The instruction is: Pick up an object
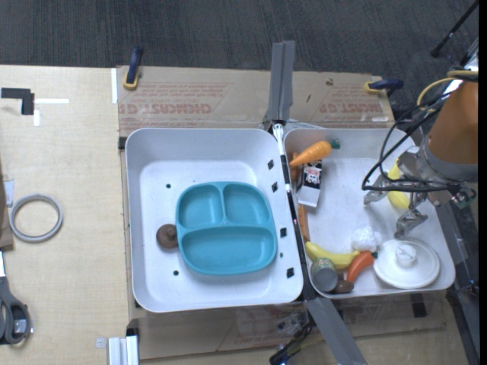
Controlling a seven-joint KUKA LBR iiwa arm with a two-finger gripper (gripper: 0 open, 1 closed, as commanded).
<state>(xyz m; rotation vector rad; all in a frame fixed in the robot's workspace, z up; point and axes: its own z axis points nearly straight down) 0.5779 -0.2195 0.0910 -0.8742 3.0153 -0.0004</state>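
My gripper (pixel 393 210) hangs over the right part of the right bin (pixel 342 175), reaching in from the right. Its two grey fingers (pixel 375 198) stand apart, so it is open. A yellow fruit (pixel 397 197) lies under and partly between them, half hidden by the wrist; I see no grip on it. Just below the gripper sits a white round lid (pixel 408 262). Further left in this bin lie a carrot (pixel 313 153), a small black-and-white box (pixel 310 182), a banana (pixel 332 255), a red pepper (pixel 360 265), a white crumpled lump (pixel 365 239) and a tin can (pixel 324 276).
The left bin (pixel 144 204) holds a teal divided plate (pixel 226 227) and a brown round thing (pixel 167 236) beside it. Black cables (pixel 392 147) loop off the arm over the right bin. A grey ring (pixel 34 217) and scissors (pixel 14 318) lie on the bench at left.
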